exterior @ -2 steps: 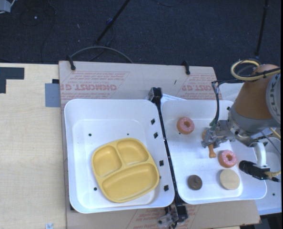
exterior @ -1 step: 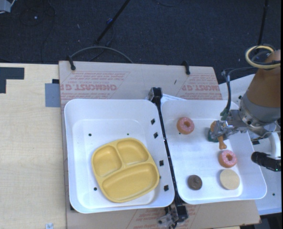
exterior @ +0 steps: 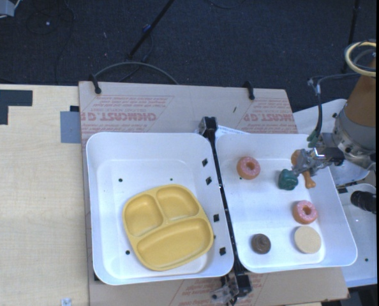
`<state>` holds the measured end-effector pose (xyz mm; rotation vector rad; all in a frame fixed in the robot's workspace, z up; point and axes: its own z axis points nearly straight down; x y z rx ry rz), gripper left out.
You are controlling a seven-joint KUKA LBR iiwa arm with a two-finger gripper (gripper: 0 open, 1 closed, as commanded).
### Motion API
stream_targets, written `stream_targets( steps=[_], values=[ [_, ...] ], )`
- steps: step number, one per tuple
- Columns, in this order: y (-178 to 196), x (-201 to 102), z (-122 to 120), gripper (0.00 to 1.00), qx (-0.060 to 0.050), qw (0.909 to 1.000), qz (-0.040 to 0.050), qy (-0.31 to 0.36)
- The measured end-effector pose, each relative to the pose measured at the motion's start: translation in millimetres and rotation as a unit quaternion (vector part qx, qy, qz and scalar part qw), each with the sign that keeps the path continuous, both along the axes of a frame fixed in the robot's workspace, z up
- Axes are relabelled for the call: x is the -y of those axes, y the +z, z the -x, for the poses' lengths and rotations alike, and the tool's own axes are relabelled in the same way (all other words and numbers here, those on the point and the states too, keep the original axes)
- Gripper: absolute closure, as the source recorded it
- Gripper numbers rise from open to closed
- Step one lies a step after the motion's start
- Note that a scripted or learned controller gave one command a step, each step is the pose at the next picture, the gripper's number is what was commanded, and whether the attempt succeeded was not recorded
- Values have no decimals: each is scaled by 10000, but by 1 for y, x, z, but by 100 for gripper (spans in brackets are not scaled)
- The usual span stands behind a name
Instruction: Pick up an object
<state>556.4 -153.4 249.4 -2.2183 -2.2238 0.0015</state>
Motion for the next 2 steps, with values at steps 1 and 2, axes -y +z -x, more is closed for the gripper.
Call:
stream_targets(
  steps=[1,2],
  values=[
    [-1,-52,-19,100,-23,10000,-13,16],
    [-1,-96,-26,100,-25,10000,-8,9]
  ],
)
